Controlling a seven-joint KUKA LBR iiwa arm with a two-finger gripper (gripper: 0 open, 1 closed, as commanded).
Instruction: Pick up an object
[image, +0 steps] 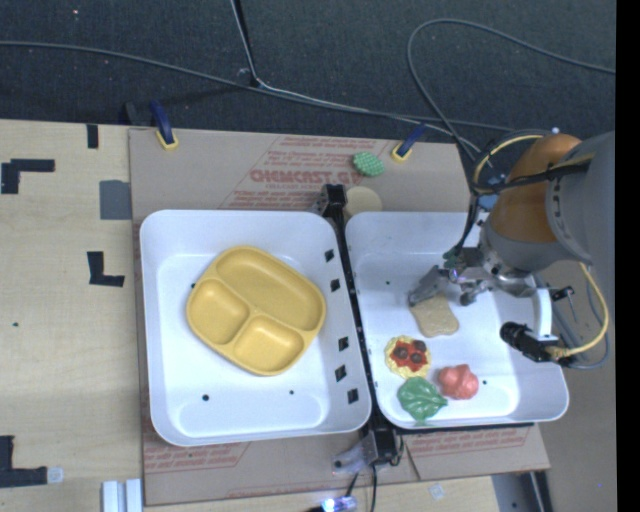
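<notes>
The fingers of the gripper (432, 292) are hanging low in the right bin (500, 228), just above the tan flat piece (436, 319); how far they are parted cannot be told, and nothing is showing between them. The tan piece is looking thin, light and probably soft, so gripping across its narrow edges is advisable. The right bin is also holding a pizza toy (408, 355), a red piece (458, 381) and a green leafy piece (421, 398), while the left bin (180, 400) is carrying a yellow divided tray (256, 309).

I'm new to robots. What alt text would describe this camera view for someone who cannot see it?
A grey robot arm lowers its pincer over a tan piece in the right white bin, which also holds pizza-like, red and green toys. The left bin holds a yellow divided tray.
</notes>
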